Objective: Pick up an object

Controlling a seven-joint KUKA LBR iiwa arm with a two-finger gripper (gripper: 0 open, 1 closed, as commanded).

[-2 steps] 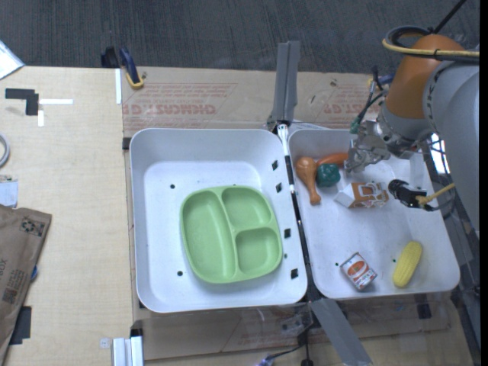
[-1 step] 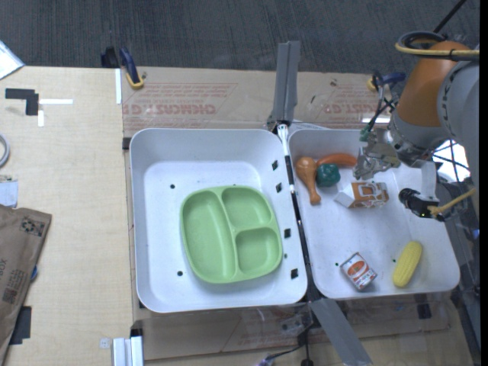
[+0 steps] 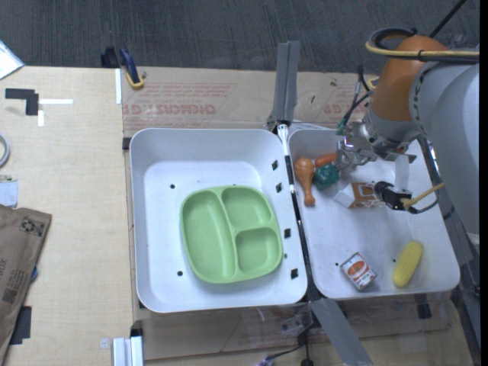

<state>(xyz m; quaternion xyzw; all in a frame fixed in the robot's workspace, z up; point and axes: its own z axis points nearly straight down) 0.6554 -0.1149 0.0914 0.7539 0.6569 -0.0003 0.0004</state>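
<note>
On the pale wooden desk (image 3: 69, 204), a flattened brown paper bag (image 3: 19, 265) lies at the far left edge, with black and white tape marks (image 3: 30, 101) further back. A sheet of cardboard with red lettering (image 3: 198, 97) lies behind the bins, and dark carpeted floor (image 3: 229, 14) runs across the top of the view.

The left bin (image 3: 152, 166) holds a green divided plate (image 3: 231, 234) with three compartments, lying flat and turned slightly askew; nothing lies in its compartments.

The right bin (image 3: 328, 273) holds the loose things. At its back left corner an orange drumstick-shaped toy (image 3: 306, 178) lies with its long axis running front to back, thick end toward the rear and thin end toward the front. Just beside it on the right sits a small teal round object (image 3: 327, 176), with a short orange piece (image 3: 325, 160) touching or nearly touching it behind. Further right lies a small brown and white packet (image 3: 363, 195). Near the front a small red and white can (image 3: 357, 271) lies on its side, pointing diagonally. To its right a yellow corn cob (image 3: 407, 264) lies with its long axis tilted, upper end leaning to the right.

The gripper (image 3: 352, 152) hangs over the rear of the right bin, close above the teal object and the packet; whether the jaws are parted or closed cannot be told, and nothing can be seen between them. Black and yellow cables (image 3: 404, 197) trail from the wrist.
</note>
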